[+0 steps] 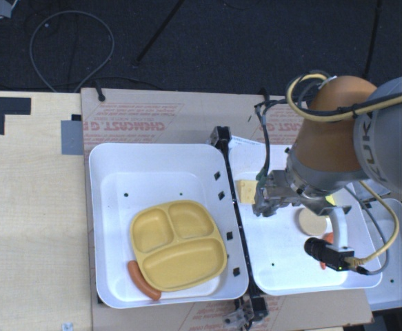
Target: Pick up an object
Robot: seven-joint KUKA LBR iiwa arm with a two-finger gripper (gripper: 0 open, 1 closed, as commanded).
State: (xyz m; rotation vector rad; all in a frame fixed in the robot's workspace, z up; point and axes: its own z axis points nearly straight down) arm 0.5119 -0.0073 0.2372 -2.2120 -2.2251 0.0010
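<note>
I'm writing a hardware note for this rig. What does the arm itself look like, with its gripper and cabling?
The arm is grey with a broad orange band above the wrist. Yellow and black cables loop over and beside it. The gripper is a dark grey metal assembly.

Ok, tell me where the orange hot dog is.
The orange hot dog lies in the left bin, near its front-left corner, against the yellow divided plate.

yellow tray (178, 245) — orange sausage (143, 282) — in white bin (111, 178).
</note>
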